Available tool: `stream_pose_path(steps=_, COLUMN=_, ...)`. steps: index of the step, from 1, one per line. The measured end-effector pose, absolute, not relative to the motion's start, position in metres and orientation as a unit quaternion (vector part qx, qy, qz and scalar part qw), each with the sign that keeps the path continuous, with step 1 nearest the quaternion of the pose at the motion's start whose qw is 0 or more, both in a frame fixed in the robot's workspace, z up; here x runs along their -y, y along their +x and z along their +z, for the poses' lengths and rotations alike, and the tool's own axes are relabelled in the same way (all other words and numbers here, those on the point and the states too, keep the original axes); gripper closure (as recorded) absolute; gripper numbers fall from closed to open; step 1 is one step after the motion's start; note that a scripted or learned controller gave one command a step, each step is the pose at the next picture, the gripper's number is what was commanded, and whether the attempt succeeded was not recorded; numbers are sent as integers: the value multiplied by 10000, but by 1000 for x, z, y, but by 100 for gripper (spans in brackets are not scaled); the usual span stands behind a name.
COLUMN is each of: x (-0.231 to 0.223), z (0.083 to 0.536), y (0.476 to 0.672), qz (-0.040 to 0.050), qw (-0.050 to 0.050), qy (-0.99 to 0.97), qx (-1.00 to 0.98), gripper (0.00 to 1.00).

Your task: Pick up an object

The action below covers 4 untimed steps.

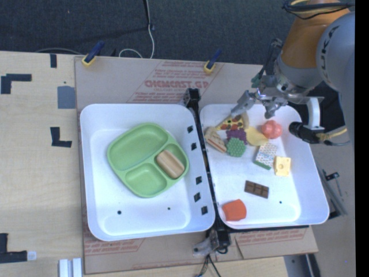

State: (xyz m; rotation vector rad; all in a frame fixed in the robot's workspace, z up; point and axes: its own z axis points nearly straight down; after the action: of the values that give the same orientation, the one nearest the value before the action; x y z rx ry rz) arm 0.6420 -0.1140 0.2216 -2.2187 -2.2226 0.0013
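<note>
My gripper (256,108) hangs open over the far edge of the right bin (308,212), its fingers spread with nothing between them. Just below it lies a cluster of toy food: a pizza slice (233,122), purple grapes (235,134), a green broccoli piece (235,148), a yellow piece (254,136) and a red tomato (272,129). A tan wafer (215,142) lies left of the cluster. Nearer the front are a speckled white-green block (266,154), a cheese wedge (282,166), a chocolate bar (256,188) and an orange piece (234,210).
The left bin (98,212) holds a green divided plate (135,149) with a bread roll (170,163) in its right compartment. A black divider (199,154) runs between the bins. The arm's black cable loop (314,133) hangs over the right bin's far right corner.
</note>
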Motion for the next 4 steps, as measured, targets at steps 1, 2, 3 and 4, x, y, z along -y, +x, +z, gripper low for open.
stream_pose_path(steps=1, x=101, z=154, y=668, qz=20, qw=20, qy=-7062, qx=7080, gripper=0)
stream_pose_path(steps=2, x=98, z=81, y=667, qz=31, qw=13, qy=-7064, qx=7078, gripper=0)
stream_pose_path(steps=3, x=98, z=96, y=668, qz=19, qw=-5, qy=-7061, qx=7081, gripper=100)
stream_pose_path(steps=4, x=98, z=96, y=668, qz=19, qw=-6, qy=-7061, qx=7081, gripper=0)
